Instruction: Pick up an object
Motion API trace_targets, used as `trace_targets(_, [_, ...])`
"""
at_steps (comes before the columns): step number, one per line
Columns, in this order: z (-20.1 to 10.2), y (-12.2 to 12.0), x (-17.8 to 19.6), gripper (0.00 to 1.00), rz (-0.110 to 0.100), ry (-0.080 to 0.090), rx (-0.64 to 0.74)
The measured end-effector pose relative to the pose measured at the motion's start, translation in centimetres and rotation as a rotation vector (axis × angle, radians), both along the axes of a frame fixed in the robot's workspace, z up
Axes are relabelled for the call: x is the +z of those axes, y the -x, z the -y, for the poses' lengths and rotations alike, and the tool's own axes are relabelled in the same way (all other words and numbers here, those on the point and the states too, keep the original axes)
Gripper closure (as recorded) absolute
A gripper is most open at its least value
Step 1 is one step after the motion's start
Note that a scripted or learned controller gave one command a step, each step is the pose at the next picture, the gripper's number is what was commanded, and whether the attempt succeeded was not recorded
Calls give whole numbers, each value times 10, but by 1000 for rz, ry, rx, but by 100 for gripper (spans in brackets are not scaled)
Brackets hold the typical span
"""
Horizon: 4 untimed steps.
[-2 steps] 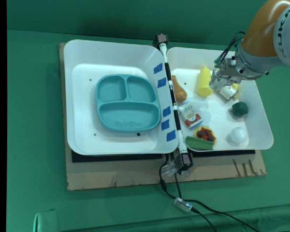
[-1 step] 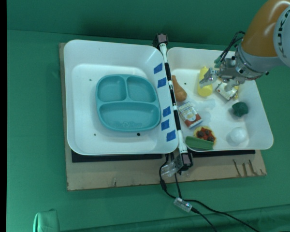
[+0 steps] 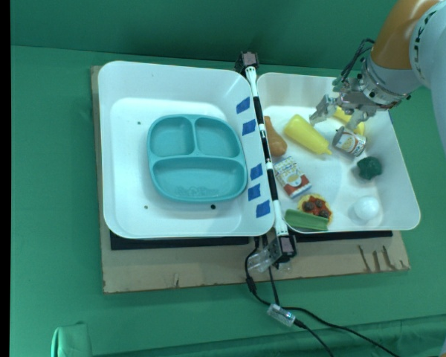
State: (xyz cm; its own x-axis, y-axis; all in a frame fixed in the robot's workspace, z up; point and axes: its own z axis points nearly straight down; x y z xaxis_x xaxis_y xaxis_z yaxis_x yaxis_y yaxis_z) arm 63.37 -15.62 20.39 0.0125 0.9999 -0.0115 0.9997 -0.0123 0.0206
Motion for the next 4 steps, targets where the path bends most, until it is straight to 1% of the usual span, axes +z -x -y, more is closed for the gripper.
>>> trace_targets(1, [13,-52,-9,0,-65,-11,-1])
trace_targets(2, [21,-54,11,100,-51,12,-7])
trace_targets(3, [20,-54,11,0,-51,13,-7])
trace_targets(4, [33,-66,-8,0,-39,-12,14])
